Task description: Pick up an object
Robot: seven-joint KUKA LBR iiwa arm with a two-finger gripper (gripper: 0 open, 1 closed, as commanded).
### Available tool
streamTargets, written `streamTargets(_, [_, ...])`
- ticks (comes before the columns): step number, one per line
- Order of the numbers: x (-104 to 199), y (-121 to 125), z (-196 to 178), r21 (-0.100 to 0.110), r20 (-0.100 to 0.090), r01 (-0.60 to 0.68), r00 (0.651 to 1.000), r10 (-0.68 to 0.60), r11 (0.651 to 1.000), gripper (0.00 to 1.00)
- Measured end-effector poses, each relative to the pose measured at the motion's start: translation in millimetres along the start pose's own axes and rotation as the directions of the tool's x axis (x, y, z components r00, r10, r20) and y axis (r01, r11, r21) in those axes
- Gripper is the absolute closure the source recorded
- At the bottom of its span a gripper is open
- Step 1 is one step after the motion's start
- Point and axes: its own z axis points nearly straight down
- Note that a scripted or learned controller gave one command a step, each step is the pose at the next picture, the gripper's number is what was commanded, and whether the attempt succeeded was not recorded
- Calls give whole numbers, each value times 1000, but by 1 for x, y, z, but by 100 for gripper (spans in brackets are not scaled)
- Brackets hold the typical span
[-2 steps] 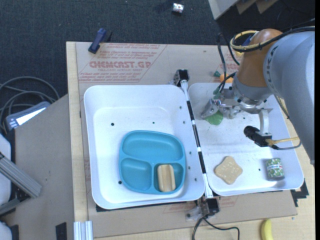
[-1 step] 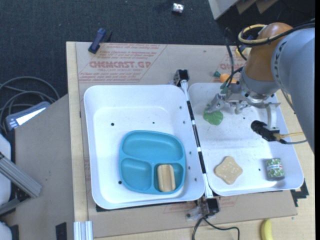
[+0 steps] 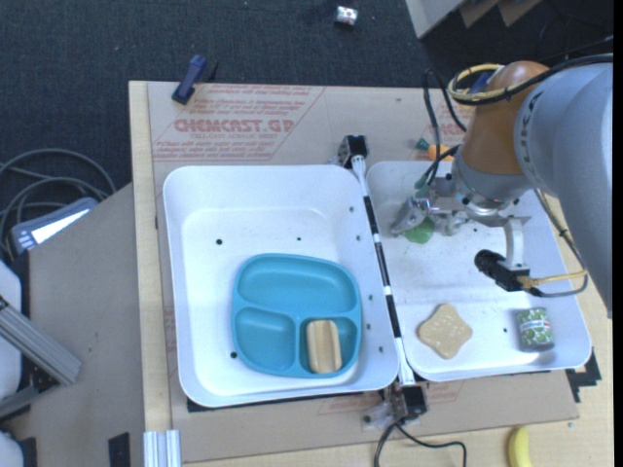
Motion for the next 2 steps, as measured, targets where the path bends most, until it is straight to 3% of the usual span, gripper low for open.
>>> streamTargets(1, [-25, 14, -27, -5, 3, -1, 1000, 1, 1000, 0])
streamTargets(2, [3, 3, 0, 0, 0, 0, 1000, 0, 1000, 0])
